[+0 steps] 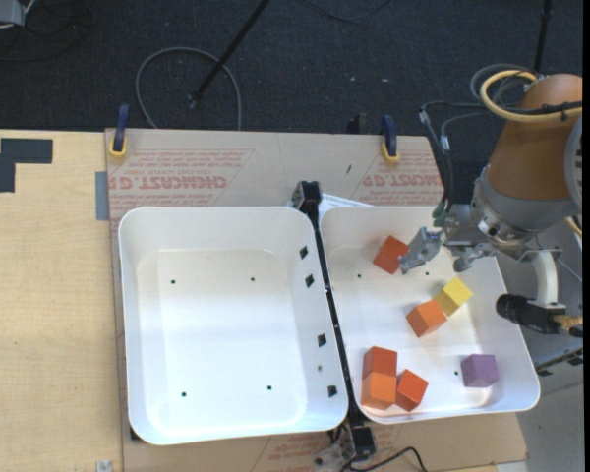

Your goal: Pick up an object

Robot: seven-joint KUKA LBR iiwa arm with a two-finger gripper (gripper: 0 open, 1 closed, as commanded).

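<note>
The right bin point(531, 386) holds several small blocks. A red-orange block point(389, 255) lies near its back left, and my gripper point(419, 251) hangs just to the right of it, close to its edge. A yellow block point(456, 294) and an orange block point(426, 318) sit together in the middle. At the bin's front right lies a purple block point(479, 370). Three orange and red blocks point(387, 378) cluster at the front left. Nothing shows held in the gripper.
The left bin point(138, 264) stands beside the right one, with a black divider strip point(324, 303) running between them. The arm's grey and orange body point(531, 155) leans in over the right bin's back right corner. Cables lie on the dark floor behind the bench.
</note>
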